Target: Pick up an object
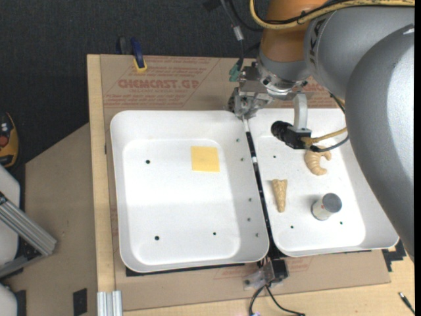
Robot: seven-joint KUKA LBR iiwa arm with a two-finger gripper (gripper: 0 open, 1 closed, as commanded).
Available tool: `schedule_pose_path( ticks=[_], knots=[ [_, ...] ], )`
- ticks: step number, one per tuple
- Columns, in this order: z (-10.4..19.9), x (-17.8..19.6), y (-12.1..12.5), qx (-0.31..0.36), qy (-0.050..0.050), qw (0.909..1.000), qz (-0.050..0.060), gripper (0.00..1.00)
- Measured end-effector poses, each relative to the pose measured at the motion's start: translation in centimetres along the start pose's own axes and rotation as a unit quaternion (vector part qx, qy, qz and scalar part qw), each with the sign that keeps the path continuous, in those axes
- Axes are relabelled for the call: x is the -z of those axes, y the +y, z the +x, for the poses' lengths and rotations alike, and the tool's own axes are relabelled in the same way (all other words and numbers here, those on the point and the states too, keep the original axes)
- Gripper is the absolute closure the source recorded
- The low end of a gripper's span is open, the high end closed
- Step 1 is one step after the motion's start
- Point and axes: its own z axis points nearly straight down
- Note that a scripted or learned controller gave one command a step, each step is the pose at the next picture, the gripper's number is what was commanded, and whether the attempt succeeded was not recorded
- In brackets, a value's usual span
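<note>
A flat yellow square (204,158) lies in the left bin (131,176), a little above its middle. The right bin (355,236) holds a tan croissant-shaped piece (318,162), a pale cone (280,193) lying on its side near the divider, and a small grey cylinder (325,207). My gripper (245,104) hangs over the back end of the divider between the two bins, well apart from all of these objects. Nothing is seen held in it.
The grey arm with its orange band (296,5) covers the top right and overhangs the right bin's far side. A black fitting with cables (289,134) juts from the wrist over that bin. A blue and yellow clamp (137,54) sits at the board's back left.
</note>
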Motion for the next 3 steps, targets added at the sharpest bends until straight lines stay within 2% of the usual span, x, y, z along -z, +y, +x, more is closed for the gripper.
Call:
schedule_pose_path(
  ticks=[1,3],
  knots=[
    [6.0,-2.6,-0.1,0.004,0.001,1.0,0.003,1.0],
    [0.5,0.7,0.0,0.0,0.0,1.0,-0.001,1.0]
  ],
)
